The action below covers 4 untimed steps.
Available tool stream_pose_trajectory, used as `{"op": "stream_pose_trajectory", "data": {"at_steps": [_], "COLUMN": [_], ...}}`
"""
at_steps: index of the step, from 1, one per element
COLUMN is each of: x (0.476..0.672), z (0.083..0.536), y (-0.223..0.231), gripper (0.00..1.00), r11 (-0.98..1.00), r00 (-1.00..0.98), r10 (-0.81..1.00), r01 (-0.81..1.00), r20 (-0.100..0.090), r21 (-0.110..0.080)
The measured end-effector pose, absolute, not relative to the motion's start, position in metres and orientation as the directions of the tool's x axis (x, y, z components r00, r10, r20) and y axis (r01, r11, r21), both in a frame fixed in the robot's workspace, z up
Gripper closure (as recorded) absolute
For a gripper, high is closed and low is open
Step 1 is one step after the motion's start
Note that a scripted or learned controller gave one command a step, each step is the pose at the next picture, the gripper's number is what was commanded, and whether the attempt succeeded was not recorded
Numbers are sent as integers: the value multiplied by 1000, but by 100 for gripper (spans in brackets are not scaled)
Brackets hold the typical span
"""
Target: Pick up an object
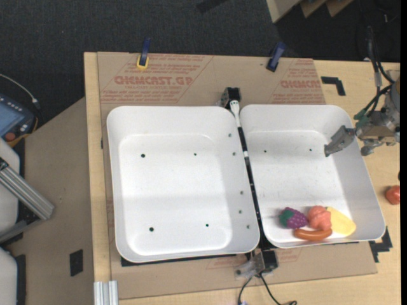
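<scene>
A small cluster of toy foods lies in the near right corner of the right bin [299,126]: purple grapes [293,218], a pink-orange piece [320,216], a yellow piece [342,223] and a red-orange sausage shape [313,234]. My gripper [351,146] hangs over that bin's far right edge, well behind the cluster. Its fingers are spread open and hold nothing. One grey finger [337,142] points down-left over the bin floor.
The left bin [114,170] stands beside the right one, with a black divider strip [247,170] between them. A small orange object [393,195] lies on the bench right of the bins. Blue clamps [276,56] hold the cardboard base at the back.
</scene>
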State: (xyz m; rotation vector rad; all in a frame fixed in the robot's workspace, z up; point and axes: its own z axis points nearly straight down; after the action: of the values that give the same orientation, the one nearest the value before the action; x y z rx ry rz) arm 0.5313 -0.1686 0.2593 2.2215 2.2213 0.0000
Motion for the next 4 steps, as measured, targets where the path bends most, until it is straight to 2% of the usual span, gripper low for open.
{"op": "stream_pose_trajectory", "data": {"at_steps": [1,2,3,4], "x": [497,479,480,500], "z": [418,502,507,398], "y": [-155,-149,-149,-103], "gripper": [0,0,100,100], "r11": [3,2,1,5], "r00": [-3,-2,-1,-5], "r10": [1000,1000,1000,1000], "r01": [1000,1000,1000,1000], "r20": [-5,-4,-4,3], "r21": [21,14,7,-11]}}
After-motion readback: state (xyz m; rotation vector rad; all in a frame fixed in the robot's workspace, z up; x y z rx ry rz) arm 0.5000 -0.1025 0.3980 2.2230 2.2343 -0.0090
